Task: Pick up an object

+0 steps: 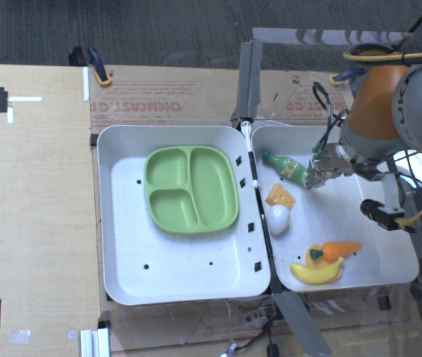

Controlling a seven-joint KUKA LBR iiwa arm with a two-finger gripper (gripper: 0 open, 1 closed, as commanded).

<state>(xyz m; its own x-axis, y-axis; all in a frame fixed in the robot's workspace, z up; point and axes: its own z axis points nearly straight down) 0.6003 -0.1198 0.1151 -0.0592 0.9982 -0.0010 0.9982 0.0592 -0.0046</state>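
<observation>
**Hand Positioned at Green Bottle in Right Bin**

The hand [316, 177] sits low in the right bin [389, 268], near that bin's far left corner. Its tip meets the right end of a green bottle [286, 166], which lies on its side and slants from the far left corner toward the bin's middle. Whether the fingers are spread or pressed together cannot be told, nor whether the bottle sits between them.

Just nearer than the bottle lies an orange wedge-shaped piece [280, 196], and touching its near side is a smooth white egg-shaped object [278, 219]. Toward the near edge of the same bin rest a curved yellow banana [317, 272] and an orange carrot [336, 250] with a green top, the two touching.

The left bin [122, 274] holds a pale green plastic plate [192, 189] with three compartments and rounded corners.

The arm [389, 103], grey with an orange band, reaches in over the right bin's far right corner, its wrist bent down and leftward.
</observation>
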